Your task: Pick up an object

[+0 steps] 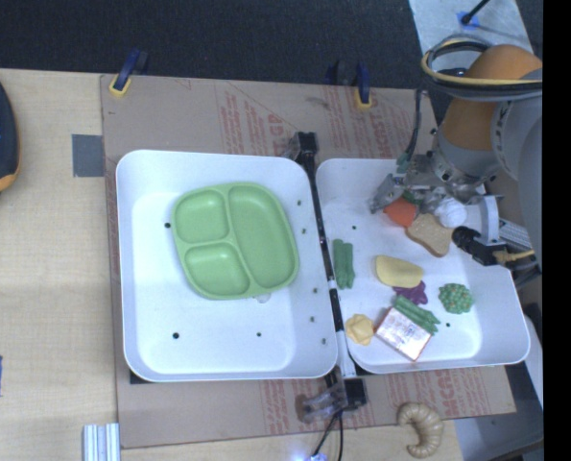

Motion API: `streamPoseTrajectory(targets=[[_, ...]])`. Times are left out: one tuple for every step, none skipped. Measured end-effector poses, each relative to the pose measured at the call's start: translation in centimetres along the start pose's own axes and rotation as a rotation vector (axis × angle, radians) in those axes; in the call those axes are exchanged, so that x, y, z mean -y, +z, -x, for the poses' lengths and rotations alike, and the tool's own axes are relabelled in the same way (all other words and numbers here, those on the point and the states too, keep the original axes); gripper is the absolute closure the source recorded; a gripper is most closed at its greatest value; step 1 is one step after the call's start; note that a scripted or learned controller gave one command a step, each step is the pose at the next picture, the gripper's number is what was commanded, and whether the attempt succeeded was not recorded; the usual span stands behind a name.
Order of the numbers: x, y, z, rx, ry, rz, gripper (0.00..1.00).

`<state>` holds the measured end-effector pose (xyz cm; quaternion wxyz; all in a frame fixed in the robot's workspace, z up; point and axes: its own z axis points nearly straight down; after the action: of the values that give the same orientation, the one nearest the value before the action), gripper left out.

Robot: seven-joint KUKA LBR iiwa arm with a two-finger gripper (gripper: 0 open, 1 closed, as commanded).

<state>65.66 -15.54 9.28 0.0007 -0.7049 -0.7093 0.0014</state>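
My gripper [396,193] hangs low over the far part of the right bin [496,353], reaching in from the right under the grey arm with its orange band. Just below it lies a red-orange round toy [400,213], touching or nearly touching the gripper's tip; I cannot tell which. A brown toast slice [429,235] and a white piece [449,215] lie right beside it. Further forward are a yellow piece [398,271], a green bean pod [343,262], a broccoli [456,298] and a pink box [403,333].
The left bin [151,344] holds a green divided plate [235,238]. A small yellow toy [360,328], a purple piece [416,292] and a second green pod [417,313] lie near the pink box. A croissant [421,426] sits on the bench in front of the bins.
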Motion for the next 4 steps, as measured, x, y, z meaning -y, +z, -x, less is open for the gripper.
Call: streamPoseTrajectory(targets=[[0.0, 0.0, 1.3, 0.0, 0.004, 0.003, 0.0], [0.0, 0.0, 1.3, 0.0, 0.003, 0.003, 0.0], [0.0, 0.0, 0.8, 0.0, 0.002, 0.0, 0.0], [0.0, -1.0, 1.0, 0.0, 0.0, -0.001, 1.0]])
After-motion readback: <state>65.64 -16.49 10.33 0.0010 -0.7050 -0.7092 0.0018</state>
